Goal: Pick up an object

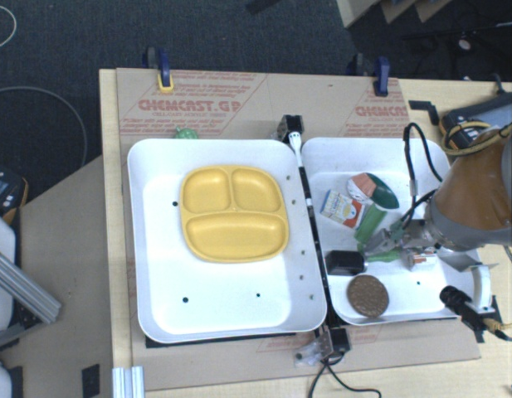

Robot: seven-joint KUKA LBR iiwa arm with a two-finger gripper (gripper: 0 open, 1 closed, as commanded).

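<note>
a: so, where was the gripper (387,240)?

b: low in the right bin (421,305), right of the divider rail (309,214) that ran between the two bins. the grey arm (475,201) came in from the far side of that bin, away from the rail.

a: was it clamped on anything?

b: couldn't tell. the tip was down among the clutter, touching or just over a green object (373,222), and the view was too muddled to say whether it was released, clenched, or grasping something.

a: what else lay near the rail?

b: a small white carton with orange print (343,206) sat close to the rail, with a white-and-red piece (360,186) and a dark green cap (382,196) just past it. a black block (345,262) lay nearly against the rail, and a round brown disc (368,295) sat just beyond the block, toward the bin's near edge.

a: and across the rail?

b: the left bin (156,264), with a yellow divided plate (234,212) lying flat in it, well apart from the gripper.
</note>
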